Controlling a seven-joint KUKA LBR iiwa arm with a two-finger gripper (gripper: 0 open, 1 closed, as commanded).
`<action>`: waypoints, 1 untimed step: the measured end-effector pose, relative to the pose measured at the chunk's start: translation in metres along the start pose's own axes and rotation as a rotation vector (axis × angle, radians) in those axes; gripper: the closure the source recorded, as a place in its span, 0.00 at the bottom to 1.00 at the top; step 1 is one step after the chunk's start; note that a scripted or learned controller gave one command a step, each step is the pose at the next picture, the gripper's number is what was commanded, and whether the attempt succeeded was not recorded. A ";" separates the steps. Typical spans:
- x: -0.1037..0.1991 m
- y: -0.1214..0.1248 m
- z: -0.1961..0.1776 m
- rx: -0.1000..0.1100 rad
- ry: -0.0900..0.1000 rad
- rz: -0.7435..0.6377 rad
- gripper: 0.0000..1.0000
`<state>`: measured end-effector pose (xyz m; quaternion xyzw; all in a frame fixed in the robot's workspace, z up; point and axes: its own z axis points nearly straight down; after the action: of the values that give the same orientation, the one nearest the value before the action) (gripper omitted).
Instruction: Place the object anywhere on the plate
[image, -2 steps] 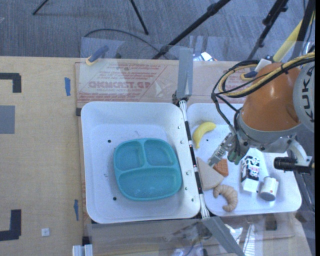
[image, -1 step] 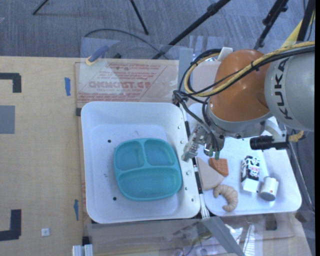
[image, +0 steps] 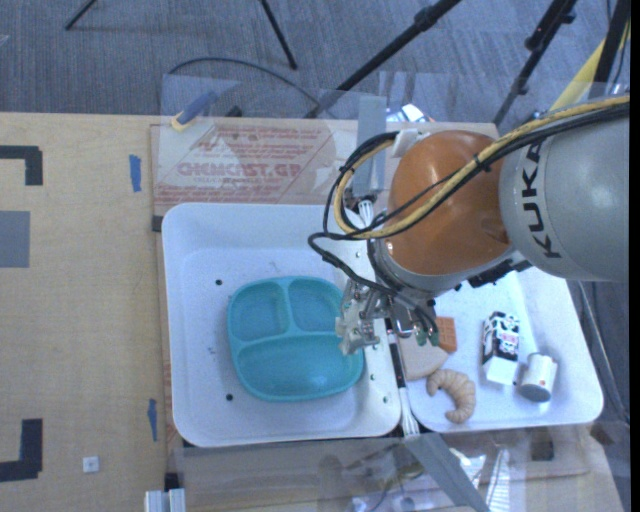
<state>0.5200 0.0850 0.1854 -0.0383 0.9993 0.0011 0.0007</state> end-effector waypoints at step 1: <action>-0.032 0.038 -0.004 -0.001 -0.004 0.006 1.00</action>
<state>0.5494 0.1250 0.1899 -0.0351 0.9994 0.0017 0.0027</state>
